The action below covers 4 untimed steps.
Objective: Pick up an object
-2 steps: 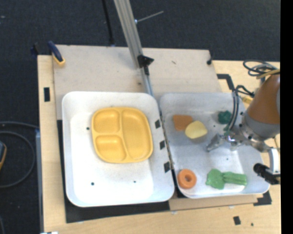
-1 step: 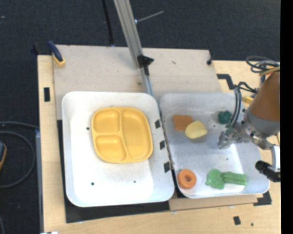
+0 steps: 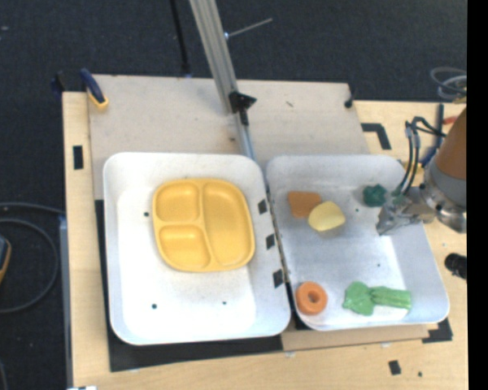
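Observation:
The right bin holds an orange-brown block touching a pale yellow rounded piece, a small dark green piece near the far right, an orange ring at the front left, and a light green broccoli-like toy at the front. My gripper hangs over the right side of this bin, just below the dark green piece and right of the yellow piece. Nothing shows between its fingers.
The left bin carries a yellow divided plate. A slanted metal pole rises behind the bins, with black clips along the divider. Cables sit at the bench's right edge.

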{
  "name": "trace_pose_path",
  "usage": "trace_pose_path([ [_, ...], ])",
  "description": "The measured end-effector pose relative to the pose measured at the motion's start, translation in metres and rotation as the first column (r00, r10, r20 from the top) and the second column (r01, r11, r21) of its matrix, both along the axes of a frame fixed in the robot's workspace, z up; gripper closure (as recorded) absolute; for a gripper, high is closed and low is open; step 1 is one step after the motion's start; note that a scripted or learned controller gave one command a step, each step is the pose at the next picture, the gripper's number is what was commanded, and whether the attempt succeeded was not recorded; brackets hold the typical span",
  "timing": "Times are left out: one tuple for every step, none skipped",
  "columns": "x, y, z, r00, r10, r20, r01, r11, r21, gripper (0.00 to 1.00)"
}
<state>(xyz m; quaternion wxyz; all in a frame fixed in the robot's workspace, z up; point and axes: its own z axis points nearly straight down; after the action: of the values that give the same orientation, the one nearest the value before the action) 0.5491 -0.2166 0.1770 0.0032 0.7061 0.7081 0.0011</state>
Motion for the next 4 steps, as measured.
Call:
trace_pose_path([
  [0.001,-0.009,0.062,1.000,0.000,0.001,0.000,1.000,-0.001,1.00],
  [0.002,-0.011,0.110,1.000,0.000,0.000,0.000,1.000,0.000,1.00],
  [-0.003,0.047,0.097,1.000,0.004,-0.005,-0.004,1.000,0.003,1.00],
  [-0.009,0.105,0.085,1.000,0.004,-0.005,-0.004,1.000,0.003,1.00],
])
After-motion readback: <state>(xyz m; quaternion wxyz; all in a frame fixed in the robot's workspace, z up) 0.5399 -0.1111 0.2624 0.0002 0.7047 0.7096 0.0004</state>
